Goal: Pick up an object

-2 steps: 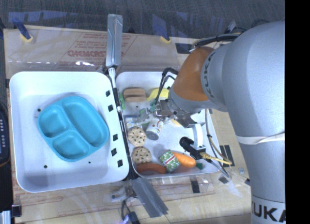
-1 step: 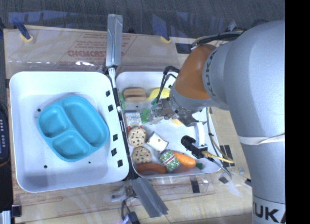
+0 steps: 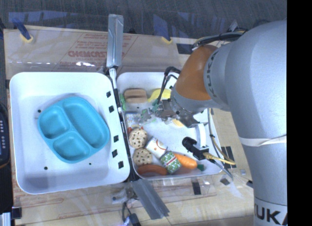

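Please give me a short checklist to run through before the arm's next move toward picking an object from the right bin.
1. Objects available in the right bin: ok; carrot, cookie and sausage lie there.
2. Gripper positioned over the right bin: ok, it sits over the upper part.
3. Finger state: cannot tell.
4. Object held between the fingers: cannot tell; the wrist hides that area.
5. Left bin contents clear of the arm: ok; the blue divided plate lies apart.
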### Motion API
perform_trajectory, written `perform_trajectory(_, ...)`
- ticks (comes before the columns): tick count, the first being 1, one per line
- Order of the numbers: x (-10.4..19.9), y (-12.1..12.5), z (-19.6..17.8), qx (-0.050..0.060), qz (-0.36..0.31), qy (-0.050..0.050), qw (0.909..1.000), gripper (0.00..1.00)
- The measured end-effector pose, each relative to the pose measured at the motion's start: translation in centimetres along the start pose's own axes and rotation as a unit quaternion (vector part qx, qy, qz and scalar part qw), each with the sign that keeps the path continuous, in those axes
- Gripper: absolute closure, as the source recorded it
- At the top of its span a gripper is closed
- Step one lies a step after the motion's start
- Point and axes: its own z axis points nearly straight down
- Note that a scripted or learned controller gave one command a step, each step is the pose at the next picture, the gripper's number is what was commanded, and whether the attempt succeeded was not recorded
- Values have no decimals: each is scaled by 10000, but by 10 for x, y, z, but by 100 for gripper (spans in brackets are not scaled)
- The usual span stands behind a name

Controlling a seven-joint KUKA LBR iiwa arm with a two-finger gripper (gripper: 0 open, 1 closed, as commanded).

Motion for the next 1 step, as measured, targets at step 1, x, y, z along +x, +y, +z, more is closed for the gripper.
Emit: perform_trajectory(1, 9, -48, 7, -53, -147, -15, 9999, 0)
